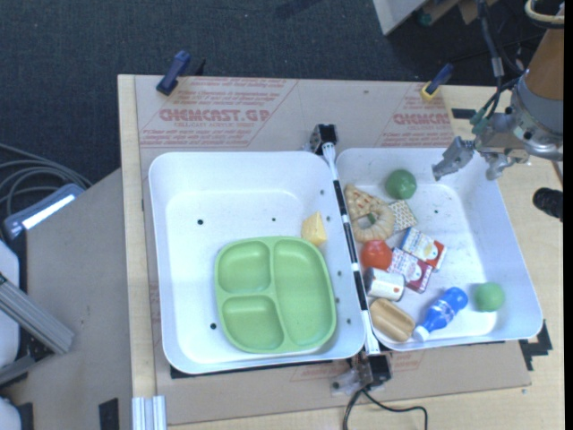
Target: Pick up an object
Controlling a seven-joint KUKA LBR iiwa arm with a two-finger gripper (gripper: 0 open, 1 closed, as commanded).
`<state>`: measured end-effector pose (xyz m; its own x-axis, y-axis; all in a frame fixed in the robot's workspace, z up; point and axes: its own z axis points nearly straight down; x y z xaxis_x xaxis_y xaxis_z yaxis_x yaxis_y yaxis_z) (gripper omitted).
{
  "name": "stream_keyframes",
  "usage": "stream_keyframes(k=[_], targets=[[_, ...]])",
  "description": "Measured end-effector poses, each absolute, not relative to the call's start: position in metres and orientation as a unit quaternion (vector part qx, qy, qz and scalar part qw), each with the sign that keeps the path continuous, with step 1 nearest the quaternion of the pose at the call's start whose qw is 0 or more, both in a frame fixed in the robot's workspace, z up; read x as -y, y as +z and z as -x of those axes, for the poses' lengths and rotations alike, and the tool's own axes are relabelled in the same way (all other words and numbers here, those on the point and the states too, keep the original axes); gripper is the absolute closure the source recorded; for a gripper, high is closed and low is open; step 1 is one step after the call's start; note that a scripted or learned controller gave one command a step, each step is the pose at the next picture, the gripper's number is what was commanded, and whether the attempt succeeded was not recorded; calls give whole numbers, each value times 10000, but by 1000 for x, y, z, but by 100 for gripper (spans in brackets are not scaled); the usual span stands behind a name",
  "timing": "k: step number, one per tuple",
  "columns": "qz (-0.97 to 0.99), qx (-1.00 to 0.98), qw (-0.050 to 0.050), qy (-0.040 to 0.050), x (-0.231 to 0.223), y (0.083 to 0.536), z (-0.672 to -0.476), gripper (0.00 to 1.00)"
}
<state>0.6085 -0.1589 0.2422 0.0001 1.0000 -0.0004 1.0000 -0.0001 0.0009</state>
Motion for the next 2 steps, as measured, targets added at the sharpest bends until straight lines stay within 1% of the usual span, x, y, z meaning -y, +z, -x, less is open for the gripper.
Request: stream_keyframes(k=[1,2], targets=[[-7067,-7075,-13,-3,105,138,-666,0],[-7074,-7068,-9,-10,134,84,-666,0]])
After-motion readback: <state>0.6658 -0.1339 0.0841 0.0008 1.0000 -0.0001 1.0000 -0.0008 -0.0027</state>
